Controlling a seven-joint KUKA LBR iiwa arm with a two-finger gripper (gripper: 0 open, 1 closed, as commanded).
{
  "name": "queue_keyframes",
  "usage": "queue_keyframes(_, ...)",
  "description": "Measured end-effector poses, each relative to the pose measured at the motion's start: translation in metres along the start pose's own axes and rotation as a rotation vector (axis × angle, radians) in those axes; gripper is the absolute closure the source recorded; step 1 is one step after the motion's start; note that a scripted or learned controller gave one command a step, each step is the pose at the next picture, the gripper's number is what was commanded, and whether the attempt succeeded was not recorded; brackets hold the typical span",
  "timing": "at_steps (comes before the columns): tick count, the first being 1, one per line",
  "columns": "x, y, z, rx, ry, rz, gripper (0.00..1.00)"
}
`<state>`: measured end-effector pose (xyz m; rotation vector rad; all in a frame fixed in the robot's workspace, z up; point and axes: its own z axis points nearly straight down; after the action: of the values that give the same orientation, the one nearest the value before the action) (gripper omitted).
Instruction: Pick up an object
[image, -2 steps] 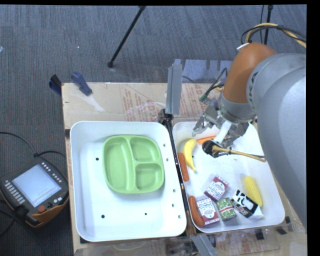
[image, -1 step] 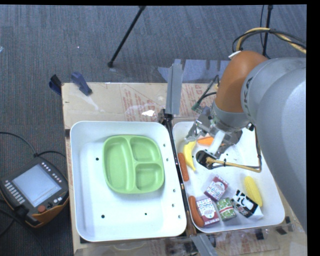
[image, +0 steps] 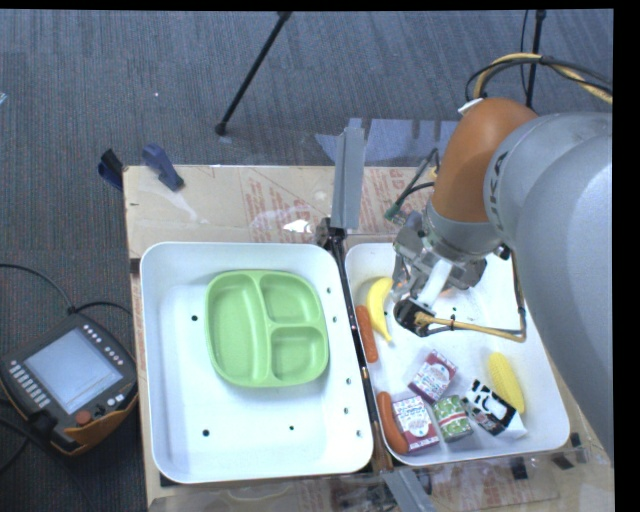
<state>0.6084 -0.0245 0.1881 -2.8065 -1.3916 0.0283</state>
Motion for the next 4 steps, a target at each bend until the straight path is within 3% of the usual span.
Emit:
queue_keyframes(1, -0.091, 0.034, 0.104, -0.007, 0.009, 0.021, 1.0)
queue_keyframes(2, -0.057, 0.008, 0.005, -0.008, 0.008, 0.08, 1.0)
queue_keyframes(3, -0.049, 0.026, 0.105, -0.011, 0.01, 0.097, 1.0)
queue_keyframes(4, -0.049, 0.026, 0.105, -0.011, 0.01, 0.098, 0.0)
